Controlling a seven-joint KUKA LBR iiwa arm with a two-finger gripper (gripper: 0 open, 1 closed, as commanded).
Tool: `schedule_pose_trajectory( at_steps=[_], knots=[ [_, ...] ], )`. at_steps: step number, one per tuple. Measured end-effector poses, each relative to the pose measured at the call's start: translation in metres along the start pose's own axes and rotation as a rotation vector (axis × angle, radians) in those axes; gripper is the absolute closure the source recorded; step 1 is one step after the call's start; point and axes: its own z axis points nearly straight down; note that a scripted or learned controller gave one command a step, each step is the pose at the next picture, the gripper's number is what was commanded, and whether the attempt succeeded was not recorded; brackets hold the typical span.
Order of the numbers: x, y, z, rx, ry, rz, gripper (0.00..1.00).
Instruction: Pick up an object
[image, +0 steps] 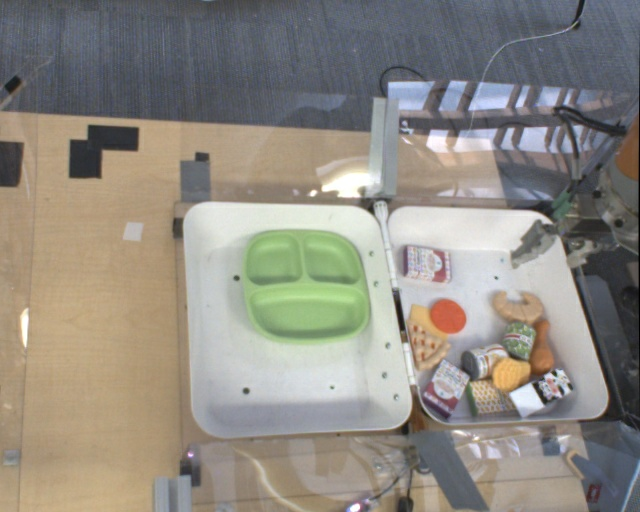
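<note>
The right bin (480, 228) holds several toy food items. Among them are a purple-and-white carton (427, 264), a red disc (449, 317), a pizza slice (427, 341), a tan pastry (516, 304), a green can (519, 340), a yellow corn piece (511, 375) and a purple box (446, 388). My gripper (533, 243) hangs at the bin's upper right corner, above the bare floor of the bin. It is well apart from the items, and the pastry lies closest, just below it. Nothing is visibly held.
A green divided plate (305, 285) lies in the left bin (215, 380). A metal post (384, 145) rises behind the divider between the bins. The arm (610, 205) and cables crowd the right edge. Small boxes (540, 390) pack the right bin's front corner.
</note>
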Motion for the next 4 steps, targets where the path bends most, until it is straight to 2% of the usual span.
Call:
schedule_pose_trajectory(
  at_steps=[1,2,3,4],
  knots=[
    [-0.036,-0.027,0.128,0.002,0.000,0.217,0.00],
    [-0.035,-0.008,0.054,-0.002,-0.001,0.250,0.00],
    [-0.037,-0.052,0.178,-0.002,0.000,0.253,0.00],
    [-0.038,-0.048,0.164,-0.013,-0.002,0.254,1.00]
  ],
)
